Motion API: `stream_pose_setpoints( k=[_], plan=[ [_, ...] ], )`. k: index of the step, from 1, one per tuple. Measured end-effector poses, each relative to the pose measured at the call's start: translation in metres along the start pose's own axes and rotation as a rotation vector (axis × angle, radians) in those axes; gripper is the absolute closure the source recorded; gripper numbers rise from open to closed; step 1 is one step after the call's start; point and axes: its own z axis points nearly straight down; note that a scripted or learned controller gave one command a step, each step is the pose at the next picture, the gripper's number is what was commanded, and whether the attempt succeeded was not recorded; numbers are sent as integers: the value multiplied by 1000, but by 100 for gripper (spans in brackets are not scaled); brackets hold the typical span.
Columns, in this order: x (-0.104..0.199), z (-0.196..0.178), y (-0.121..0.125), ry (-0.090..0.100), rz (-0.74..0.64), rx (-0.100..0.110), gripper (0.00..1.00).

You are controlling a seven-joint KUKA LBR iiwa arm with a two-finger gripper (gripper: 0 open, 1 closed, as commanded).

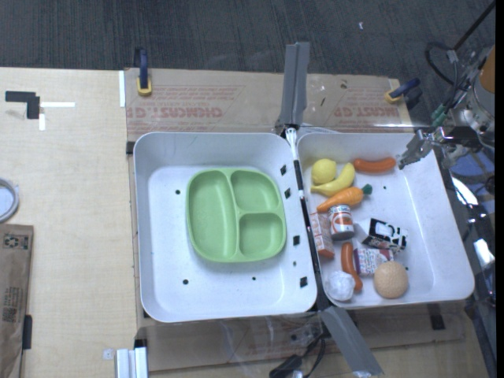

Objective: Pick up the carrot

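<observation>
The carrot (341, 198) is orange with a green stem end and lies at a slant in the upper left part of the right bin (441, 235), just below a banana. My gripper (413, 153) hangs over the bin's upper right corner, well to the right of the carrot and a little above it in the view. It is apart from every object, and nothing shows in it.
A lemon (323, 168), a banana (337, 181) and an orange sausage (373, 164) lie above the carrot. Below it are a small can (341, 223), a black-and-white box (387, 233), a bread roll (390, 279) and packets. The left bin (157, 235) holds a green divided plate (235, 213).
</observation>
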Motion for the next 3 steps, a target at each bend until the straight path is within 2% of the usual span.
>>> stream_pose_setpoints(
  k=[1,2,3],
  plan=[
    [64,177,40,0,-48,-2,0],
    [53,177,50,-1,-119,-3,0],
    [61,177,7,0,-370,-4,0]
  ],
)
